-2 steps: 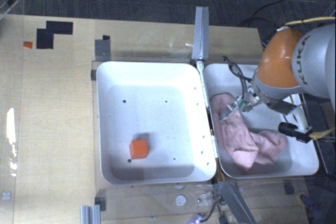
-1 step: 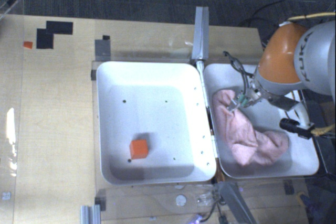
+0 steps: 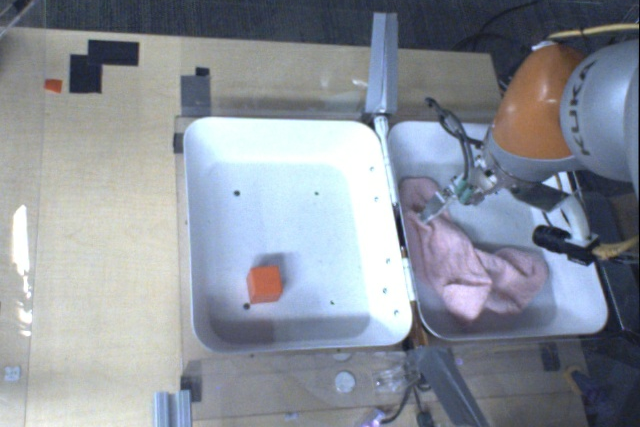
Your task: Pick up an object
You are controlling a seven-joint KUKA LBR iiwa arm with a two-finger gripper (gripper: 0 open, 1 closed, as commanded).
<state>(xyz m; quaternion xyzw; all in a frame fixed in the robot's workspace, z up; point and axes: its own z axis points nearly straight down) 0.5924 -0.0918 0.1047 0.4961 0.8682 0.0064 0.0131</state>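
Note:
A crumpled pink cloth (image 3: 468, 260) lies in the right bin (image 3: 585, 310), running from its upper left toward the lower right. My gripper (image 3: 437, 205) reaches in from the right and sits right at the cloth's upper end, low over it. The grey arm with its orange band (image 3: 532, 110) hangs above the bin's right half. A small orange cube (image 3: 265, 284) rests in the lower left part of the left bin (image 3: 290, 155), far from the gripper.
A metal divider post (image 3: 381, 65) stands at the back between the two bins. Black cables run along the arm and over the right bin's right side. Black markers and a small orange tag lie on the wooden bench at the far left.

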